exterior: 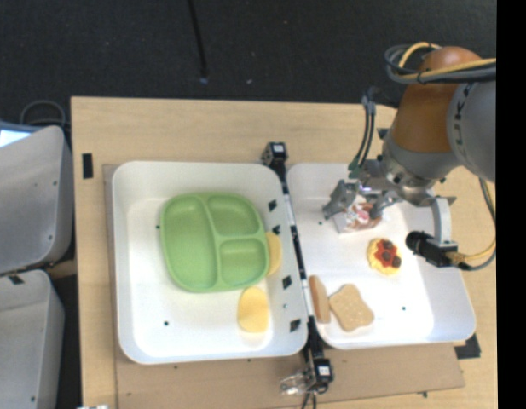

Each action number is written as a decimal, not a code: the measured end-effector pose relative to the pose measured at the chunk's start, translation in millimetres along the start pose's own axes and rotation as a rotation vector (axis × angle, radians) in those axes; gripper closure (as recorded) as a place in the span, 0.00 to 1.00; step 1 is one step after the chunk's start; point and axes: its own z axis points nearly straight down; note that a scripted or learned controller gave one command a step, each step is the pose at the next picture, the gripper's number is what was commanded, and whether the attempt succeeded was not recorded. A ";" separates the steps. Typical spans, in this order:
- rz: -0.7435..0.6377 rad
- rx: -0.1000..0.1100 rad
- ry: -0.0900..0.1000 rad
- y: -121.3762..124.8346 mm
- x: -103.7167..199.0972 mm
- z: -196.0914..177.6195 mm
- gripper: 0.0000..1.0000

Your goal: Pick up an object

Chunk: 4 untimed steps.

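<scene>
The gripper (358,204) hangs low over a small reddish object (361,218) (grip state unreadable); off-centre closing could knock it aside.

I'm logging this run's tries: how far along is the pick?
Nothing looks lifted yet. The pincer is low in the right bin over a small reddish item, grasp unclear. The bread slice, sausage and tart lie untouched. Securing and lifting remain.

A single fixed camera looks down at a slant from well above the counter (203,118), framing both white bins; the arm (433,113) enters from 3 o'clock.
</scene>
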 end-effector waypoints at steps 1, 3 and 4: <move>-0.003 -0.014 -0.001 2.8 0.2 -8.2 0.00; 0.003 -0.024 -0.009 22.8 -18.0 82.9 0.00; 0.003 -0.038 -0.007 27.2 -17.9 79.1 0.00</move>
